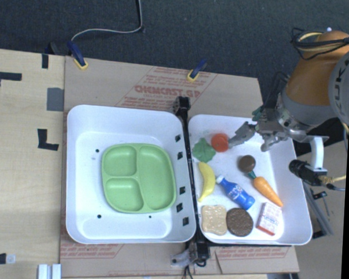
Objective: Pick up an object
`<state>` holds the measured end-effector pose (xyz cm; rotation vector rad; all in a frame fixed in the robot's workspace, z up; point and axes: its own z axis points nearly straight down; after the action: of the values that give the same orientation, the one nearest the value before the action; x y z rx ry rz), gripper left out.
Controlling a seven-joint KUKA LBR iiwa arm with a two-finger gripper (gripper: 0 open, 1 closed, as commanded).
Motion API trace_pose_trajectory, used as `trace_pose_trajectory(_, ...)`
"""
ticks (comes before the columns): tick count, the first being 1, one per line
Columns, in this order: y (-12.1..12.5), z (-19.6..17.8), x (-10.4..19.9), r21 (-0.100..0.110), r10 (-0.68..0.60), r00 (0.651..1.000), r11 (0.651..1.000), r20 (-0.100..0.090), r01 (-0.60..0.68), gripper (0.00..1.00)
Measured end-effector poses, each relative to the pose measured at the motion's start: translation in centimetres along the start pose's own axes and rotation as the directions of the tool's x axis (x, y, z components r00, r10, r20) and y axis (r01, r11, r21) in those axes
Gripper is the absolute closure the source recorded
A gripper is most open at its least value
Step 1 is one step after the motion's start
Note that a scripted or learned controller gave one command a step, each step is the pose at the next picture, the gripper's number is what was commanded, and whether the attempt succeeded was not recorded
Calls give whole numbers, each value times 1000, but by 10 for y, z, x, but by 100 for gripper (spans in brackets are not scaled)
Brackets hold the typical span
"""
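The gripper [258, 137] hangs over the far side of the right bin [296, 229], its two fingers spread wide and nothing between them. Right below and to its left sits the red tomato [220, 142], touching the green leafy piece [203, 150], and the brown round piece [247, 163] lies just beneath the right-hand finger. Which one it is after is anyone's guess at this point, and that is the trouble: the fingers straddle bare bin floor between the tomato and the brown piece, so a straight drop could well close on nothing. The tomato is round and would likely roll off a glancing finger into the leafy piece. The carrot [268, 190] lies just beside the brown piece, so a sloppy descent could nudge both. The left bin [81, 121] holds a green divided plate [139, 178], well apart from the action.
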<state>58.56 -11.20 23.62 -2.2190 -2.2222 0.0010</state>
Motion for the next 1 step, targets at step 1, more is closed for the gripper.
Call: trace_pose_trajectory(1,1,149,17,-3,0,1000,1000,-1,0,0)
